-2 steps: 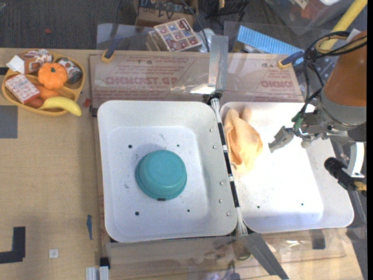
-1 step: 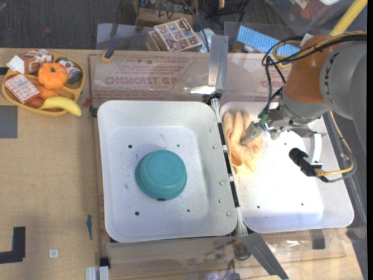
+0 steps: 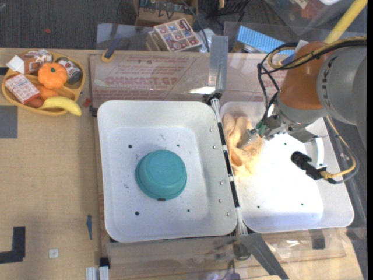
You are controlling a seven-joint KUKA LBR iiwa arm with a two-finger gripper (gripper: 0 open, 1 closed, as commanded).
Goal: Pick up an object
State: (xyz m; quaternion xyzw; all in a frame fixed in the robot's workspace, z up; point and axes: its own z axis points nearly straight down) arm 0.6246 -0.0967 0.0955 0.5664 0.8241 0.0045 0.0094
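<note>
A soft, lumpy tan object [image 3: 238,140] (overexposed) is touched by the gripper [image 3: 255,134]; jaw opening cannot be told.

Teal bowl [image 3: 161,174], 2 white bins [image 3: 116,127], orange-banded grey arm [image 3: 326,80]

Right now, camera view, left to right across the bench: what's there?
Yellow bowl of toy food → teal bowl in the left bin → pale soft object at the right bin's left wall → gripper.
</note>
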